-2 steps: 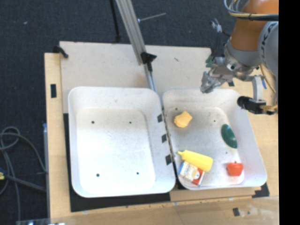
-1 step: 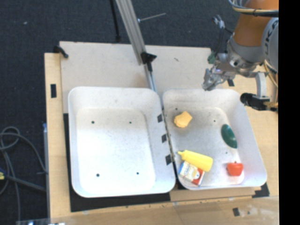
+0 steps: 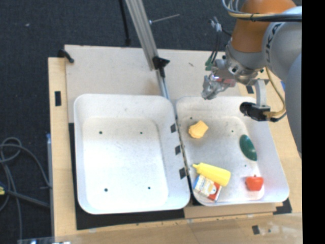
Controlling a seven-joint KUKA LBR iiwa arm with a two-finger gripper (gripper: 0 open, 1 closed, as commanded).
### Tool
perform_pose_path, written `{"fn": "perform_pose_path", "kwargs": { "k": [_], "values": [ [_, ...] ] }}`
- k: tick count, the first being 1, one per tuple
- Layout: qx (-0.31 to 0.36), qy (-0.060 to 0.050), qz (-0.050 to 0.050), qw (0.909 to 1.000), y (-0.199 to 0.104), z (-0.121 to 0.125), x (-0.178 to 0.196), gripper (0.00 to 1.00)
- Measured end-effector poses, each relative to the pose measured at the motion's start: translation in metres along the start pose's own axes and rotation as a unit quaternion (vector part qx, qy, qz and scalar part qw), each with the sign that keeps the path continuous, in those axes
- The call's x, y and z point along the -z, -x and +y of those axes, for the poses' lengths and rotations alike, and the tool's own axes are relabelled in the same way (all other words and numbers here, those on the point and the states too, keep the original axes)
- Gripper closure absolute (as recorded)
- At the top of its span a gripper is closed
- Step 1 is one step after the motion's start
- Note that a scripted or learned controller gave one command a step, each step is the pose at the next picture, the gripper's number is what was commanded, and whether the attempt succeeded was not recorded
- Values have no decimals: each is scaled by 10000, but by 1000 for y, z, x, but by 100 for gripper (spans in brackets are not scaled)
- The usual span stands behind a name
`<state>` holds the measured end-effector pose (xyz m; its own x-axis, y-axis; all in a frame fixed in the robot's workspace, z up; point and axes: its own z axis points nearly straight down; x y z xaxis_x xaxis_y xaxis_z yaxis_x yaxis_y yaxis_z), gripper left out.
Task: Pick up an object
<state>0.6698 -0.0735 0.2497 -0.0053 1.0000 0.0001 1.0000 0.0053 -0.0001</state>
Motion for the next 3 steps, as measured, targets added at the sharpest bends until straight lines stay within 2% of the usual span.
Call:
{"fn": "perform_pose_path", "kwargs": {
  "k": [2,3],
  "values": [
    [4,0,0,10000,-99,15,-14,100],
    [3,-1,0,10000,-146,9,-19,100]
  ]
}}
